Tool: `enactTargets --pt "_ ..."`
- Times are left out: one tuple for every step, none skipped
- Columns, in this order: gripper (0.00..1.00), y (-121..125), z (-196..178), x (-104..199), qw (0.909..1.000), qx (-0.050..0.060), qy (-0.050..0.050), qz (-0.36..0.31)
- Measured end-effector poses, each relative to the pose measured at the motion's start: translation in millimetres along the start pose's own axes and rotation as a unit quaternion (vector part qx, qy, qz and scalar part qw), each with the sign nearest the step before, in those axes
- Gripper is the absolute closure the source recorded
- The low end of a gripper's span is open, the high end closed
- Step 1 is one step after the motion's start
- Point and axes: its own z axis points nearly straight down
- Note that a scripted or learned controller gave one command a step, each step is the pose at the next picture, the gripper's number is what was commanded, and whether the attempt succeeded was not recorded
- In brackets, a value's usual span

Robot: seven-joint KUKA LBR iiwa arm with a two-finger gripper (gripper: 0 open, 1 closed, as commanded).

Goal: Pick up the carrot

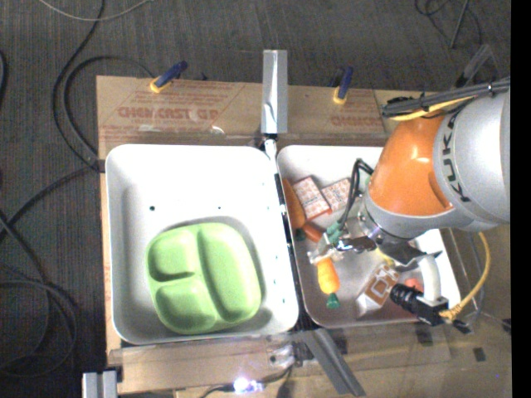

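While the arm [440,168] reaches in over the right bin [292,162], its grey body and orange band cover much of that bin's far half. Worktop [199,110]: brown board, clamped at the far edge by two clips, carrying both white bins side by side.

Left bin [124,189], well to the left of the claw: holds one green divided plate [203,276], lying slightly tilted in the near part of the bin.

Claw [338,240]: sits low in the right bin, under the wrist, near the bin's middle. Metal parts show there, mixed with small green and red bits. I cannot tell from here how far the fingers are parted, nor whether anything is between them.

Carrot [328,278]: orange body with a green end, lying on the bin floor just on the near side of the claw, close to it. Long axis runs roughly away from the claw toward the near wall. Contact with the claw not resolvable.

Small printed boxes [319,194]: red and white, on the far side of the claw, next to the arm.

Brown packet [377,287]: near the claw's right, toward the near wall, beside a black and white piece of arm hardware.
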Motion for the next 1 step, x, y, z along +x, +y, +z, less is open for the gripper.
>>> enactTargets --pt "1.0 -8.6 -110.3 -50.5 0.9962 0.0 -0.002 0.087"
